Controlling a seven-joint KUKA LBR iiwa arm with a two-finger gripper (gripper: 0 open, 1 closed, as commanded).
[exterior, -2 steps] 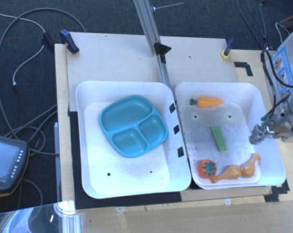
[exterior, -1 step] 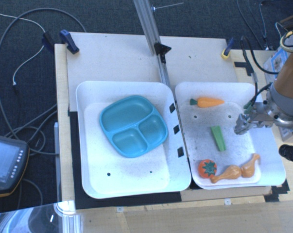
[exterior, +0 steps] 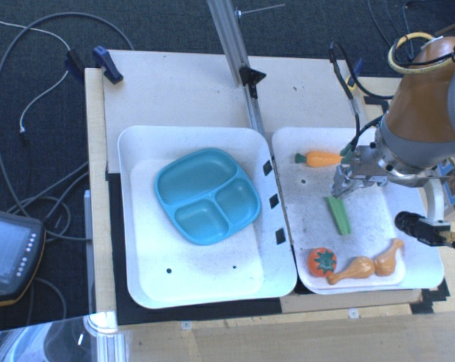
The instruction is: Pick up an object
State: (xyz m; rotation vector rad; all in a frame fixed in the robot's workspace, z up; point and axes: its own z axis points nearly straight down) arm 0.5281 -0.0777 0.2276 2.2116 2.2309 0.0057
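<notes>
Green toy stick (exterior: 338,215) lies flat in the right bin (exterior: 302,274), just under the gripper (exterior: 345,185). Gripper's hovering over its top end, grip hard to make out. Carrot (exterior: 322,158) sits just beside.

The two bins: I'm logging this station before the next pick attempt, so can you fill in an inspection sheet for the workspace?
Surface: pale bench bearing left bin and right bin side by side.
Job's things: carrot, green stick, tomato and two drumsticks lie in the right bin.
Clutter: blue divided plate in the left bin; blue clamp on the bench's far left corner.
Grippers: gripper hovers over the right bin just above the green stick's upper end; nothing seen between the jaws.
Cables: loops on the dark floor, more near the arm.
Surroundings: metal pole, screen device at left.
</notes>
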